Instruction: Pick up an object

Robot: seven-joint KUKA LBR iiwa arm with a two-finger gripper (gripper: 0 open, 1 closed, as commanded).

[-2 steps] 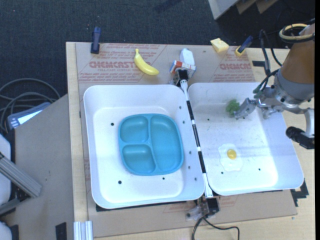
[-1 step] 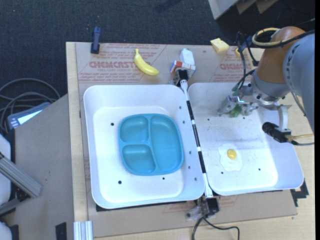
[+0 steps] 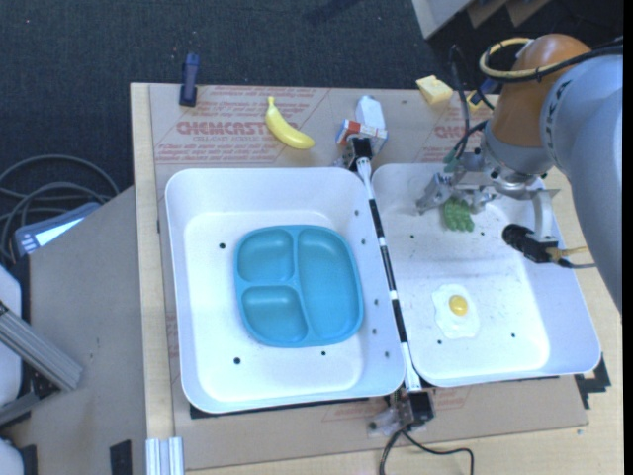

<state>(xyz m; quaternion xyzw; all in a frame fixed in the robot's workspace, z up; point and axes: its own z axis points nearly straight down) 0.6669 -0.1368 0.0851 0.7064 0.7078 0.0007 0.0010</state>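
The gripper point(image 3: 457, 191) hangs low over the far end of the right bin point(image 3: 554, 349), directly above a small green piece point(image 3: 459, 216) that looks like toy broccoli. The metal fingers point(image 3: 431, 194) appear spread to either side of the green piece's top, but whether they are apart or already closing on it I cannot tell; nothing is clearly clamped. A toy egg point(image 3: 456, 310) lies nearer the bin's near edge, well apart from the gripper. The left bin point(image 3: 198, 364) carries a blue tray point(image 3: 297, 285). My guess at the risk: the green piece is small and lumpy, so fingers closing off-centre could nudge it aside or pinch only its edge, and it would slip out on the lift
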